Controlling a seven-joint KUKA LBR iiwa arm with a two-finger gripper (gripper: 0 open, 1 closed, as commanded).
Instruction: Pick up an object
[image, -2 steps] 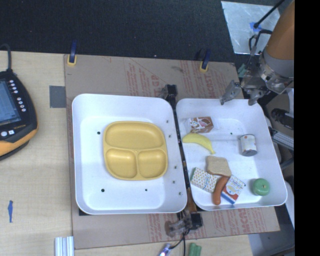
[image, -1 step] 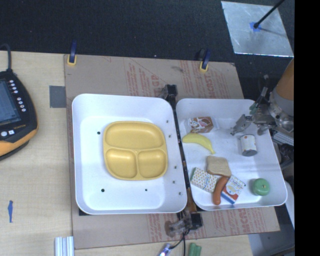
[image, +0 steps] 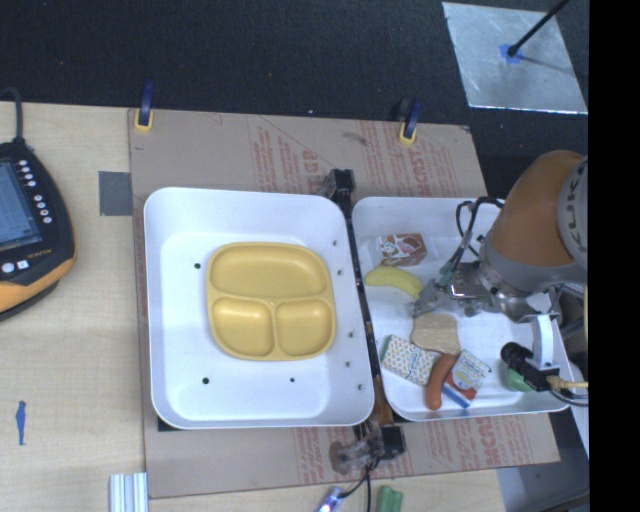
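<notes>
Object candidates lie in the right bin (image: 400, 405). The gripper (image: 437, 296) sits low over the bread slice (image: 436, 333), just beside the banana (image: 392, 282); whether it is released or clenched cannot be told. Risk: closing between the two items may catch neither. The sausage (image: 437, 380) and patterned packet (image: 409, 359) crowd the slice, so a grasp may drag neighbours.

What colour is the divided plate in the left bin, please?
Yellow: the divided plate, camera view.

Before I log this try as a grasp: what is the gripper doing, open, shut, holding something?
Gripper: low in the right white bin, just above the tan bread-like slice; its state cannot be told.
</notes>
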